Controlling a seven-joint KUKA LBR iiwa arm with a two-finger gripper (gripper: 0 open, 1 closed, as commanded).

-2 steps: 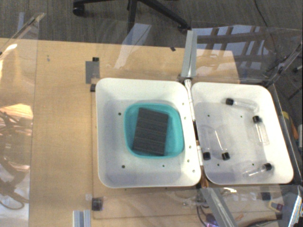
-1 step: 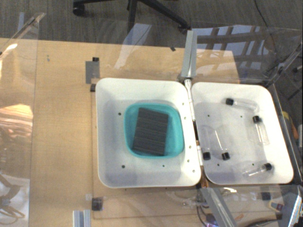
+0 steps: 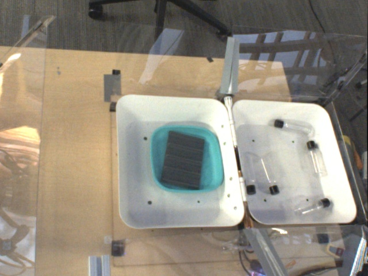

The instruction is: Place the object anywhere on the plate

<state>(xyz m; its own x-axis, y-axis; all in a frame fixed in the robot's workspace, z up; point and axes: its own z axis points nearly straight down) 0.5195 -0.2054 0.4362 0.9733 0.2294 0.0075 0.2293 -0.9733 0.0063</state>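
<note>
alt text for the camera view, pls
A dark grey ribbed block lies on a teal plate in the left white bin. The right white bin holds several clear vials with black caps, scattered. Both bins sit side by side on a wooden bench.

Robot body: colours, shape, cables, screws, markings cannot be told from this overhead view of bench (image 3: 69,154).

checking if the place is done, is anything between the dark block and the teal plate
Nothing visible stands between them: the dark ridged block already lies flat on the teal plate in the left bin. The clear vials lie apart in the right bin.
</note>
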